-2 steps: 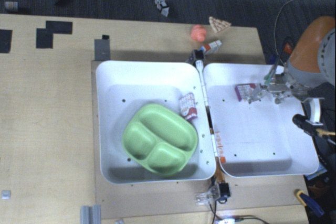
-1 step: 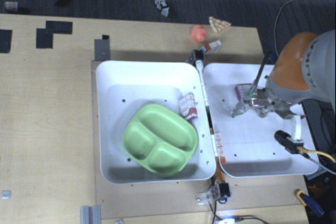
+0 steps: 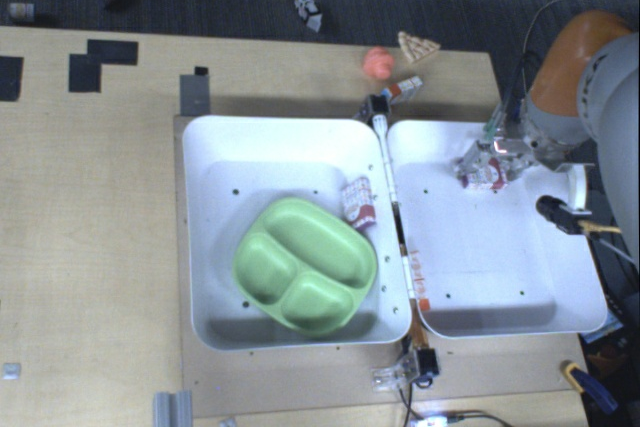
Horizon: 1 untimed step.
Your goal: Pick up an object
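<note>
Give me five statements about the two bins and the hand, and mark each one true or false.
1. A green divided plate lies in the left bin. True.
2. The hand is over the left bin. False: it is over the right bin, near its far edge.
3. A small red-and-white packet lies beside the plate's far edge. True.
4. The plate has one undivided well. False: ridges split it into three.
5. An orange ball sits inside the right bin. False: it rests on the bench beyond the bins.
</note>
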### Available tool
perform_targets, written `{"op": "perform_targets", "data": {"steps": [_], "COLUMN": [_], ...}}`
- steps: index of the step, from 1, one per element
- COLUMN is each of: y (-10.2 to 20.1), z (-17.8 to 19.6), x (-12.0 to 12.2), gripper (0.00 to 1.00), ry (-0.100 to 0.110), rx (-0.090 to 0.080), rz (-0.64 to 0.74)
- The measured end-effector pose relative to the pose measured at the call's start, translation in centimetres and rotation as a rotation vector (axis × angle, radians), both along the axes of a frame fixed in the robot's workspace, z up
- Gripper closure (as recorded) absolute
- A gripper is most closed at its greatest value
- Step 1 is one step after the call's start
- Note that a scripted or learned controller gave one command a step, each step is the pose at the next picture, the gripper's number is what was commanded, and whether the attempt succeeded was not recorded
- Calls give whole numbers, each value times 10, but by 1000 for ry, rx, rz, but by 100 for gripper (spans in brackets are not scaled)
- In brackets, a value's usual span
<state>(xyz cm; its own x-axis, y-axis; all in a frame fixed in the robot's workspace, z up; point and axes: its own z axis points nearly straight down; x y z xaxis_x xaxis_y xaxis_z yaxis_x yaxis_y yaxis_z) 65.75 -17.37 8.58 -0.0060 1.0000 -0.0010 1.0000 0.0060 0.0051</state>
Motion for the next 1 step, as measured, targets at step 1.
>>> {"op": "perform_targets", "data": {"steps": [1], "y": [1], "z": [12], "x": [2], "gripper": [100], "ry": [-5], "rx": [-1], "rz": [6]}}
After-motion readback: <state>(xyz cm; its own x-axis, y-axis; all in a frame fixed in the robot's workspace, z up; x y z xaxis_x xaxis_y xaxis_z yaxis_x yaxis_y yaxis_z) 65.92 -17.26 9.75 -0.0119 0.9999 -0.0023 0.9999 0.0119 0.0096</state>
